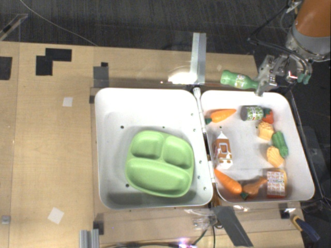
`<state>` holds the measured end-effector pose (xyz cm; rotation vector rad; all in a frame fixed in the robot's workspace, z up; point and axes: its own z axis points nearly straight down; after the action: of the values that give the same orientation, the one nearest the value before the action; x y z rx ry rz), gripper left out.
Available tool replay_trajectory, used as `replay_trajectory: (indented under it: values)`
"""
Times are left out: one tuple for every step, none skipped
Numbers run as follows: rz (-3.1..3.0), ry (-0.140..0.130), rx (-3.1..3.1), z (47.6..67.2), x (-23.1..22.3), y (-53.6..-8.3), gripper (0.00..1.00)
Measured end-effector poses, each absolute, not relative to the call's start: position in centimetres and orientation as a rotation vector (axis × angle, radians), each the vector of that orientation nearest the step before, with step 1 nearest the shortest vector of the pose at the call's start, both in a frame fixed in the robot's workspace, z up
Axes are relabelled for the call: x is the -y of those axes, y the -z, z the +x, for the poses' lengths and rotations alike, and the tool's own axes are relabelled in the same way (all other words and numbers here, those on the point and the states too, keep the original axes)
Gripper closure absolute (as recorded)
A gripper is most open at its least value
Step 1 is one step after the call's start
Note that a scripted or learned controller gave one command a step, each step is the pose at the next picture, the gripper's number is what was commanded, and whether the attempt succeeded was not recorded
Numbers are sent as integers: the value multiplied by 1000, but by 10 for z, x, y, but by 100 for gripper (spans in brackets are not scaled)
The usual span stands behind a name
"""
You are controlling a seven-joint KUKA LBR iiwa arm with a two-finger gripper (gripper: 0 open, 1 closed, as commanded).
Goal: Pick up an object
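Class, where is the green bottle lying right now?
The green bottle lies on the bench just beyond the right bin's far rim, beside the gripper.

No text, brand or number can be read anywhere. The small white carton with brown printing (pixel 223 151) carries a pattern too blurred to make out, and so do the orange-and-white printed packet (pixel 275 183) (lower right corner of the right bin), the label on the dark round can (pixel 253 112) and the green plastic bottle with a pale label (pixel 237 79).
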<state>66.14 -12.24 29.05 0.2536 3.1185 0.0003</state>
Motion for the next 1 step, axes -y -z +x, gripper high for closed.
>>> replay_trajectory:
  values:
    - [331,0,-3119,613,74,-250,100]
